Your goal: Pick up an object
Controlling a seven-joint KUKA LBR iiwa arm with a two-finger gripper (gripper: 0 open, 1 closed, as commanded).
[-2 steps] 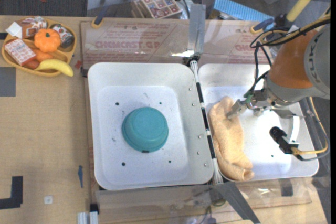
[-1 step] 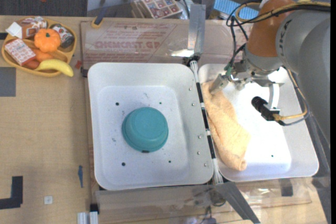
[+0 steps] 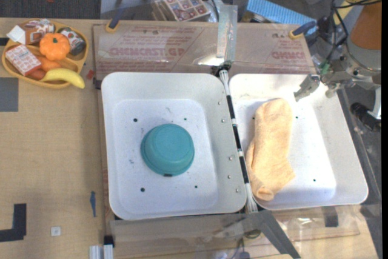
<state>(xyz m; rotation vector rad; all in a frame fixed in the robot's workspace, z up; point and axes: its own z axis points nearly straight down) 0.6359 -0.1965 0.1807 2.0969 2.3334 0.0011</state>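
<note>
I take the right-hand shallow white plastic bin as my landmark. Lying in its near-left part is a soft, pale orange folded cloth, stretched lengthwise from about the bin's middle toward its front edge, its left side running close along the wall that divides the two bins. Nothing is touching the cloth.

My two-finger metal gripper hangs over the far right corner of that bin, beyond and to the right of the cloth and well apart from it. From here I make out two grey fingers pointing down toward the bin floor with a visible gap between them, so I read them as spread apart, with nothing between them. The grey arm with its orange band rises behind the gripper, past the bin's far right corner.

Just left of my landmark sits the second shallow white bin, and an upturned round teal plastic bowl rests near its centre.

Far off to the left of both bins, on the bench, an orange tray of toy food holds a small pumpkin and a banana
</note>
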